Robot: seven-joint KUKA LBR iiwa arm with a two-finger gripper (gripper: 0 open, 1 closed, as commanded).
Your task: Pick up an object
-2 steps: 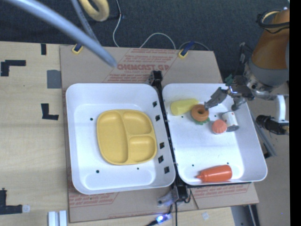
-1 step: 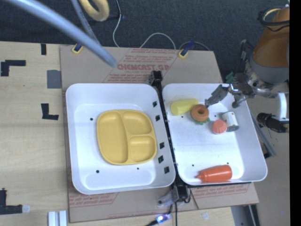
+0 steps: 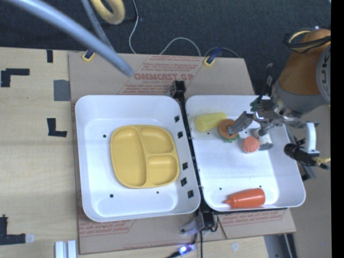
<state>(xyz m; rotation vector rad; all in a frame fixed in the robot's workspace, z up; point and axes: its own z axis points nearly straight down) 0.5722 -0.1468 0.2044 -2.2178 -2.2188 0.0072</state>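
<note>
**Gripper over the right bin, nothing lifted yet**

Camera view: the gripper point(image 3: 252, 123) hangs low over the right bin point(image 3: 285, 198), among the toys at its far end. Whether it is released or clenched I cannot tell, and no toy is seen in its grasp, so I judge the pick still to be done.

Count: two bins. The left bin point(image 3: 91, 117) holds one yellow divided plate point(image 3: 144, 156). The right holds four toys: a yellow piece point(image 3: 208, 121), a round orange-and-green piece point(image 3: 228, 129), a small red ball point(image 3: 250, 144) and an orange bottle point(image 3: 246, 198) at the near edge.
</note>
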